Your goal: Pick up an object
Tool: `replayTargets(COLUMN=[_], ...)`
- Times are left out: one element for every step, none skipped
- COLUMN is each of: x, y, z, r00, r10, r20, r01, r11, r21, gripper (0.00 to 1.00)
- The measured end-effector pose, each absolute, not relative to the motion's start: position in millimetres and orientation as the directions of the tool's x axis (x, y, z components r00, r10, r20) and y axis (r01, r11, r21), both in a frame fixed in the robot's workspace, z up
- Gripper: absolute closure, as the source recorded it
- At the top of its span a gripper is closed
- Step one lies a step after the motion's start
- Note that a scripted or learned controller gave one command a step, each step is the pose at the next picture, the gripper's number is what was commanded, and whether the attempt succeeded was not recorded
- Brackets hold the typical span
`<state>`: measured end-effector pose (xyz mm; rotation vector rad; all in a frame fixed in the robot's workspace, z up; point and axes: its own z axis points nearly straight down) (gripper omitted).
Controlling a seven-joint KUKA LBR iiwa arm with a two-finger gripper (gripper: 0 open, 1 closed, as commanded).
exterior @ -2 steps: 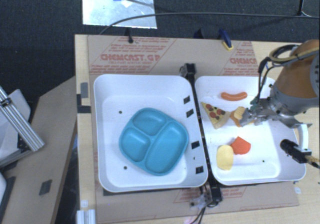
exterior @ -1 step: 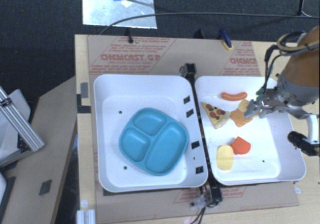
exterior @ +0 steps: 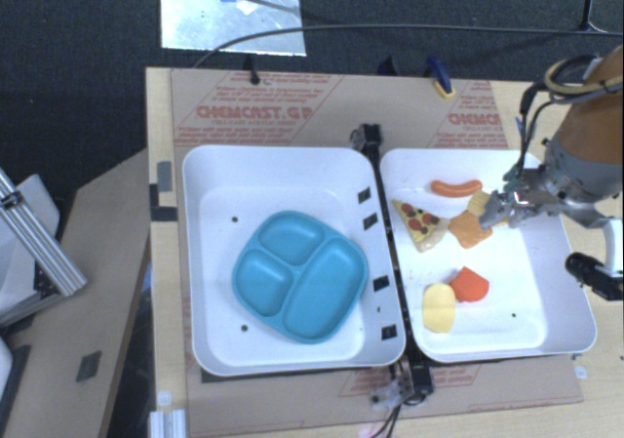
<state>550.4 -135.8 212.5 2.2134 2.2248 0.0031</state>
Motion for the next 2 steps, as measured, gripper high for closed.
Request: replayTargets(x=[564.7,566.4], y=[-80,-29], z=[209,221], r00=[-0.011,-0.010], r10=[1.000,1.000], r20=[0.001,0.001], r01=[1.000,1.000], r11=[0.011,0.010], r21=[0.003,0.003], gripper=[1.00,1.00])
